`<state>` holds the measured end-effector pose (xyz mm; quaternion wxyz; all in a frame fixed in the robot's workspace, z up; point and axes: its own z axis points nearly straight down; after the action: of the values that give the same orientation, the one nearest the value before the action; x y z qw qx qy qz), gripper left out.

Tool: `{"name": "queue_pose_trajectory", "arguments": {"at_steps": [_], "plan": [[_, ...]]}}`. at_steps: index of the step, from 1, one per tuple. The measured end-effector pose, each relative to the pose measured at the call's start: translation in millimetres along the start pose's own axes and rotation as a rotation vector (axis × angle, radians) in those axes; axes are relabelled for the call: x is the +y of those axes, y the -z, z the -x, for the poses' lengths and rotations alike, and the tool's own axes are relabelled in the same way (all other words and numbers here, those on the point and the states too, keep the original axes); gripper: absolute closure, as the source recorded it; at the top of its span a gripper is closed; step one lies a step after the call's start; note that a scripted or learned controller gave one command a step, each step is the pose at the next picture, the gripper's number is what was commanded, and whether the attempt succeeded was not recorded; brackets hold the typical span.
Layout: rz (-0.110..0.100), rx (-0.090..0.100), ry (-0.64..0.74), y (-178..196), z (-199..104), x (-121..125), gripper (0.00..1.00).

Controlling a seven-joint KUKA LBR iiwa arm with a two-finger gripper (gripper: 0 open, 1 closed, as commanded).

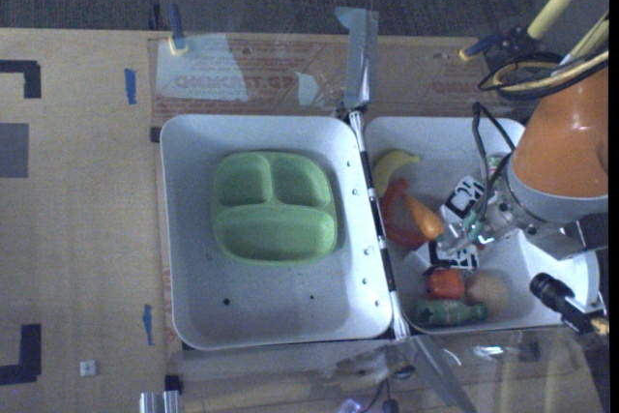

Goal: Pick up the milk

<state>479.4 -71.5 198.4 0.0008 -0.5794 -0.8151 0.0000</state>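
Note:
The milk (464, 196) is a small white carton with black patches, lying in the right bin (503, 132) near its middle. My gripper (478, 229) hangs directly over the carton and hides its middle part. More white and black of the carton shows just below the gripper. The grey wrist and its orange band (566, 145) cover the right side of that bin.
The right bin also holds a yellow banana (392, 166), a red and orange piece (411, 218), a red tomato-like item (445, 282), a beige item (488, 288) and a green item (450, 311). A green divided plate (274, 206) lies in the left bin (184, 237).

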Motion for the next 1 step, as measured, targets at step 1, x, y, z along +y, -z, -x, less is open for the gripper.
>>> {"name": "queue_pose_trajectory", "arguments": {"at_steps": [1], "plan": [[0.0, 0.0, 0.201, 0.9, -46.2, 16.5, 1.0]]}}
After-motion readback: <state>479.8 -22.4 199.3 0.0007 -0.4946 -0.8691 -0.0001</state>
